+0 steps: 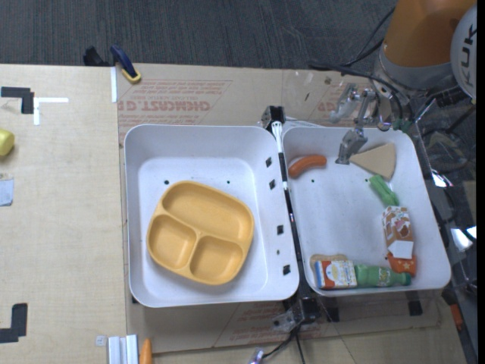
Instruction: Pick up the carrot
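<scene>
The carrot (306, 164) is a short, slightly curved orange piece lying in the right bin (333, 226) near its far left corner, close to the wall between the two bins. My gripper (350, 147) hangs over the far edge of the same bin, a little to the right of the carrot and apart from it. Nothing shows in its grasp. Just right of the gripper lies a beige wedge (378, 160).
Also in the right bin are a green stalk-like piece (385, 190), a patterned packet (398, 240) along the right wall and a carton (356, 273) along the near wall. The left bin (151, 158) holds a yellow divided plate (199, 232). Cables trail at the far right.
</scene>
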Motion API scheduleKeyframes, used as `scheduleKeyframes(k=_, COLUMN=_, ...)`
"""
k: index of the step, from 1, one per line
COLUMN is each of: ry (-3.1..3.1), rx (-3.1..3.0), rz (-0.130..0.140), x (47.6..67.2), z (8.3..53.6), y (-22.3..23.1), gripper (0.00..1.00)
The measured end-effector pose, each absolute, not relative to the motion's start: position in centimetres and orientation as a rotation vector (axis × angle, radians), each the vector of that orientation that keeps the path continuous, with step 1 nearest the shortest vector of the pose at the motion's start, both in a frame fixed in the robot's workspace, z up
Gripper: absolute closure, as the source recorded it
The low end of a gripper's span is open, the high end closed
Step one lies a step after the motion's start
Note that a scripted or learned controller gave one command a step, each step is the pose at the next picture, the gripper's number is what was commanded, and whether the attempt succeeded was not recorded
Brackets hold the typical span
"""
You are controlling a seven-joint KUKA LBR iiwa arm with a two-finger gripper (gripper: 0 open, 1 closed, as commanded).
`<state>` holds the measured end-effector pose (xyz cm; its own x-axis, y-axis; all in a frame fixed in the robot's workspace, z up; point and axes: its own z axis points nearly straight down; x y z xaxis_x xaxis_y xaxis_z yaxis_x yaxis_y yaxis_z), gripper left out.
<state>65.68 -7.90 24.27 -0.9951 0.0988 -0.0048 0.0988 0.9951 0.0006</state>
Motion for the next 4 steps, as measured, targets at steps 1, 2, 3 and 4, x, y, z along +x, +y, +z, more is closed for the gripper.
scheduleKeyframes(k=1, ry=3.135, rx=0.143, rz=0.001, x=61.2, z=24.8, y=-1.7, gripper=0.00)
scheduleKeyframes(k=2, ry=3.136, rx=-0.145, rz=0.001, x=56.8, z=20.7, y=3.0, gripper=0.00)
scheduleKeyframes(k=3, ry=3.138, rx=0.034, rz=0.002, x=54.1, z=19.8, y=11.5, gripper=0.00)
scheduleKeyframes(k=4, ry=3.110, rx=0.431, rz=0.000, x=52.4, z=18.9, y=20.6, gripper=0.00)
